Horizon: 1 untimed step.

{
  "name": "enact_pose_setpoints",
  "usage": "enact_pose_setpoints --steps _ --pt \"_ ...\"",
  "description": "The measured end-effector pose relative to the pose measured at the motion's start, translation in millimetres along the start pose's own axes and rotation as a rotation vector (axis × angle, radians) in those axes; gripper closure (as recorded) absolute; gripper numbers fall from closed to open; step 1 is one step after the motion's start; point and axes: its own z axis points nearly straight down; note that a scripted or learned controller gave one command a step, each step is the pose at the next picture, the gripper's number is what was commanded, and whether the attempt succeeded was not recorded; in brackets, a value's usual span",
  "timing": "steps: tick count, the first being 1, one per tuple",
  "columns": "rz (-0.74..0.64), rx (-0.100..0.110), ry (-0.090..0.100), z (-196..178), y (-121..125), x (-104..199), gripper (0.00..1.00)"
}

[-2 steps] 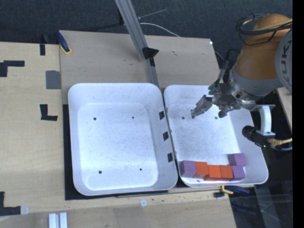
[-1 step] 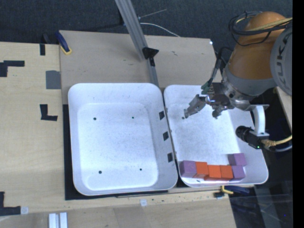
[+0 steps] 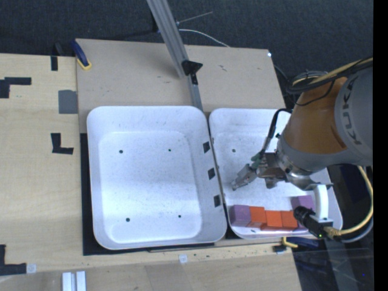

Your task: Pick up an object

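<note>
I see the gripper [image 3: 242, 179] over the right bin [image 3: 242, 121], above the blocks [image 3: 267, 217]. I cannot tell its state.

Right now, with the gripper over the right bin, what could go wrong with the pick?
The blocks lie packed in a row against the right bin's near wall, so a descent there may strike the wall or nudge neighbours. The gripper hangs above bare floor, apart from them, so closing here would likely catch nothing.

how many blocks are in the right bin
4 visible: a purple block, two orange blocks in a row along the near wall, and a purple one behind them. The arm may hide more.
</note>
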Motion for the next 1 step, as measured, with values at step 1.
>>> enact_pose_setpoints --steps 1 --pt "-0.012 -0.01 0.002 7.6 17.3 105.2 0.0"
